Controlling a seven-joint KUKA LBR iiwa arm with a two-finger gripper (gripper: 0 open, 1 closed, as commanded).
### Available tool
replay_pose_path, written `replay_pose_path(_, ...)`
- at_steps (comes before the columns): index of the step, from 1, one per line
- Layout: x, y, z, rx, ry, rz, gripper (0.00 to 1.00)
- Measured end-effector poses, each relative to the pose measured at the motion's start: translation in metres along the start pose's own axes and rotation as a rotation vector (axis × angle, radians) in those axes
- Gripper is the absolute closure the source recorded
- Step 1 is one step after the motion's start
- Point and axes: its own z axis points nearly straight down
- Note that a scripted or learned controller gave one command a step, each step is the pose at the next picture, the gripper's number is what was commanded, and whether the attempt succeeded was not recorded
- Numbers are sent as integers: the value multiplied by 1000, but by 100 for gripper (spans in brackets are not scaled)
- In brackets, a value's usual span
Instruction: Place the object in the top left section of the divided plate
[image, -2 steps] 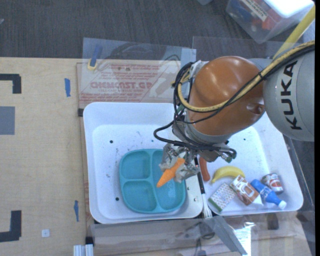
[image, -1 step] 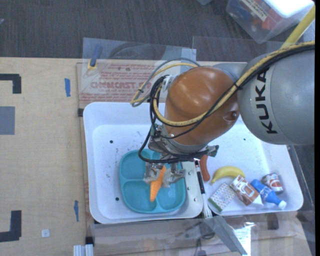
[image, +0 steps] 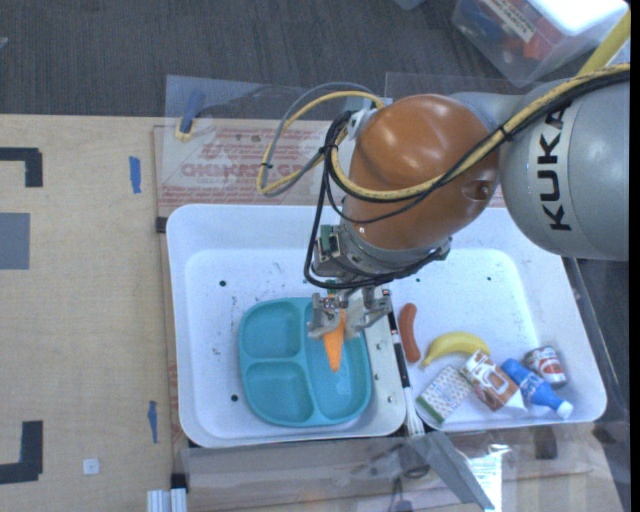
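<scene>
Carrot (image: 333, 350) pinched in closed gripper (image: 337, 322) above plate (image: 275, 385), right side; carrying step, apparently; next, shift left to far-left section, then release.

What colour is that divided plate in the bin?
The divided plate is turquoise blue, seen clearly in the camera view.

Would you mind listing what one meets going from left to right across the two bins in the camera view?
Teal divided plate → carrot between the tool's fingers → sausage → banana → blue bottle.
</scene>
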Motion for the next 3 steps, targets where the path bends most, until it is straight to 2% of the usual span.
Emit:
replay_pose_path(1, -24, 27, 13, -6, 2, -353, 100)
replay_pose_path(2, -24, -9, -30, -5, -1, -797, 100)
replay_pose_path(3, -27, 46, 26, -9, 0, -878, 100)
